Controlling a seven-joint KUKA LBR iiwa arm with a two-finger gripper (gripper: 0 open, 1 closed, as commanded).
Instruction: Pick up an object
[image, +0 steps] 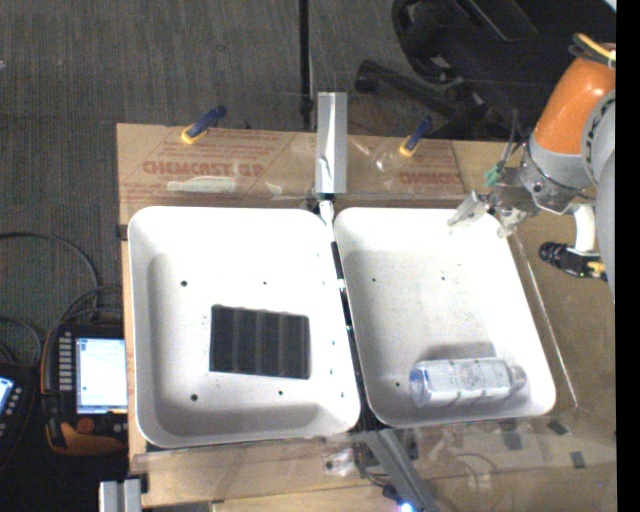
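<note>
A clear plastic bottle with a blue-white label lies on its side near the front edge of the right bin. In the left bin a flat black ribbed rectangle rests on the floor. My gripper hangs over the back right corner of the right bin, well behind the bottle. Its fingers are spread open and nothing sits between them. The grey arm with its orange band comes in from the upper right.
A metal post stands behind the seam between the bins. Two blue-and-yellow clamps hold the brown board at the back. A hand-held control unit lies left of the bench.
</note>
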